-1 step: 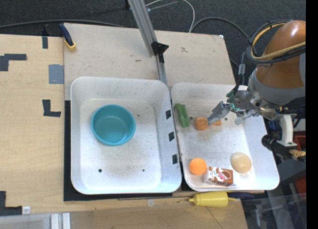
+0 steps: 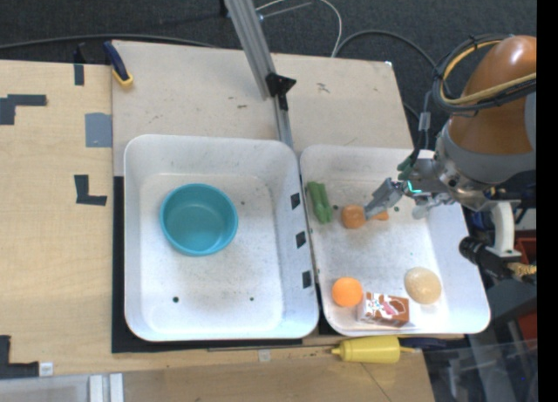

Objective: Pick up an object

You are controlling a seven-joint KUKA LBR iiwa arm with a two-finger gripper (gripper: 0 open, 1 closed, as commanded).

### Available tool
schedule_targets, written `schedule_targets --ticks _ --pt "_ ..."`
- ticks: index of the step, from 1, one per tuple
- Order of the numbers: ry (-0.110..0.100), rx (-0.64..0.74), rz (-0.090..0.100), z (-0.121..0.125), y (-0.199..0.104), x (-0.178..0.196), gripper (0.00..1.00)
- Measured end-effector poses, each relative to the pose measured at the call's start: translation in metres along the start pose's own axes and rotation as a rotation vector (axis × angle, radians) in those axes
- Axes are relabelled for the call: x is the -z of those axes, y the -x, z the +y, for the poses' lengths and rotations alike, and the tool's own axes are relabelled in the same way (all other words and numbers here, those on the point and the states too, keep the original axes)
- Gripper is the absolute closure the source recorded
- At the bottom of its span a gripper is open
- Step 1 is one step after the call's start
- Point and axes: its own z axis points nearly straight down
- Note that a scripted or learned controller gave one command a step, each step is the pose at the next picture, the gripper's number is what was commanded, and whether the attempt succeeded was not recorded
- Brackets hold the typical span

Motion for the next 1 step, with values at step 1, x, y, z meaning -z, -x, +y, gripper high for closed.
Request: schedule_targets --ticks 1 --pt "-0.005 -0.002 -0.001 -0.0009 0.0084 -0.0481 0.0"
